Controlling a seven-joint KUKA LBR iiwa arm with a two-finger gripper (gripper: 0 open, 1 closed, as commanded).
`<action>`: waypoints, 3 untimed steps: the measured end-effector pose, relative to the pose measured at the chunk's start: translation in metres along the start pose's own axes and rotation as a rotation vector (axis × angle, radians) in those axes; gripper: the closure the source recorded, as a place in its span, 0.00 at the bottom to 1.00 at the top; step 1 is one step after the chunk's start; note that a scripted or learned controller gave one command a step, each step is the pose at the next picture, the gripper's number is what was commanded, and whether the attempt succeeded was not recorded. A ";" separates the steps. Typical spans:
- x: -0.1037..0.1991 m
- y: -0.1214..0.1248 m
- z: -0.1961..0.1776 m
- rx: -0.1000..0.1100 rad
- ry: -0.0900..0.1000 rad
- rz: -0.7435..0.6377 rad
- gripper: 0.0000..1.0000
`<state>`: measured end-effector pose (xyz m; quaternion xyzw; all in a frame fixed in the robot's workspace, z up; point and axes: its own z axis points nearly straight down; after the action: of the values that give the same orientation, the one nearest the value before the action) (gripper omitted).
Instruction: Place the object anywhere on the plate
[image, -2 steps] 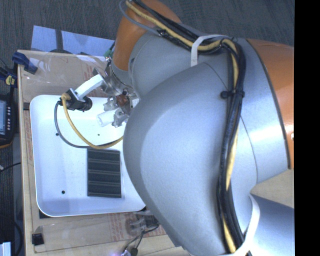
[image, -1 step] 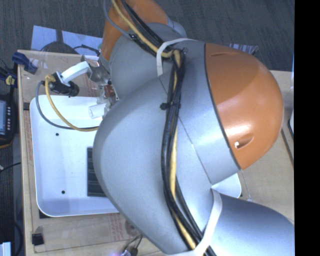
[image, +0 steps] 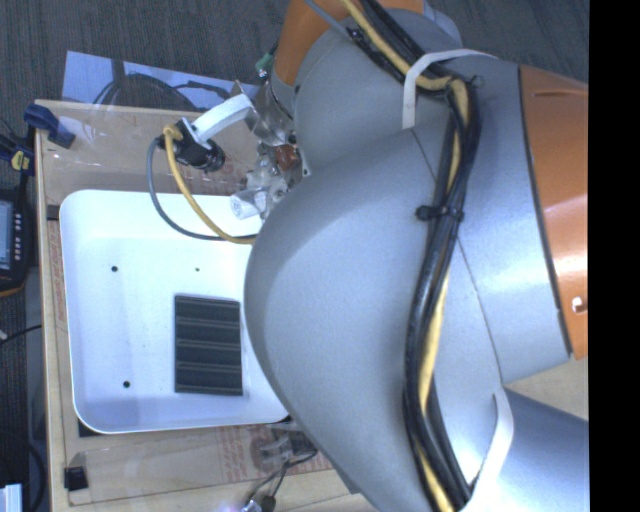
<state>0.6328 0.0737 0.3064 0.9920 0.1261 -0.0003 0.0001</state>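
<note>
A dark ribbed rectangular slab lies flat on the floor of the left white bin, near its middle. My gripper hangs over the bin's far right corner, well above and behind the slab, and nothing can be made out in it. The grey arm with its orange band fills the right of the camera view and hides whatever lies beneath it.
A yellow and a black cable loop from the wrist over the bin's far rim. The wooden bench borders the bin, with a blue clamp at its far left corner and a black device at the left edge.
</note>
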 end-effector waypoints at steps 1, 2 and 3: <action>-0.010 -0.077 0.117 -0.001 -0.007 0.044 1.00; 0.018 -0.081 0.077 0.003 -0.004 -0.138 1.00; 0.026 -0.061 0.128 0.000 -0.005 0.044 1.00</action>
<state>0.6429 0.1391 0.1783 0.9946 0.1040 -0.0026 0.0002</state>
